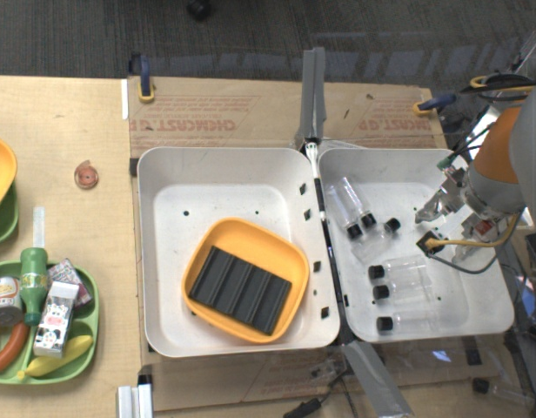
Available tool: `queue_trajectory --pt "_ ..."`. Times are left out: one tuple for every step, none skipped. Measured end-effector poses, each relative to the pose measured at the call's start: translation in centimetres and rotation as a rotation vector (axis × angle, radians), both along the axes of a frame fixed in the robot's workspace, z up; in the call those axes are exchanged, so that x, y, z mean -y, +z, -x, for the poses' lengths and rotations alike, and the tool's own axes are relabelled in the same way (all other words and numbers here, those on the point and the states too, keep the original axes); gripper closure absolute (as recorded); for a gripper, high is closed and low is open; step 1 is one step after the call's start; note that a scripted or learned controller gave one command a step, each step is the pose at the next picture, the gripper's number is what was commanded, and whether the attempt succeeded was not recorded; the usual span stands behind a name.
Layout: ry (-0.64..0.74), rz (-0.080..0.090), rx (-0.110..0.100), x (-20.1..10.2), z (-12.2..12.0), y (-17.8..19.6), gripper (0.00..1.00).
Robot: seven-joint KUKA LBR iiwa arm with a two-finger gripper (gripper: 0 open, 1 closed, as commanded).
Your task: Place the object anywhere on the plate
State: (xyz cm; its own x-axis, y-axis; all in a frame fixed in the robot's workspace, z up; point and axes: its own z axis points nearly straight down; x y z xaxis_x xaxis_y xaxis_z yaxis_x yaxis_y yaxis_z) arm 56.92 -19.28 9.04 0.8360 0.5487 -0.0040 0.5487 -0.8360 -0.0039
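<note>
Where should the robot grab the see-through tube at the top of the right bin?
Probably around the clear middle of the tube, coming straight down from above. It lies flat and slanted on the bin floor, so the fingers should close across its narrow width, away from the black cap.

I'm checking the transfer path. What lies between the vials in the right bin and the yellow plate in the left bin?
The bins' adjoining walls lie between the clear vials and the yellow plate. A dark ribbed block covers much of the plate.

Bench (68,111): two white bins (164,190), green tray (85,338), pink disc (86,176).
</note>
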Motion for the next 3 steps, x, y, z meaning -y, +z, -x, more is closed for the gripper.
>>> queue_trajectory --pt "-0.156 -0.017 -0.002 1.7 -0.9 0.1 0.00" --pt "-0.269 -0.019 -0.037 2.1 -5.8 -0.8 0.00" --pt "-0.365 0.002 0.000 0.9 -3.2 0.1 0.00"
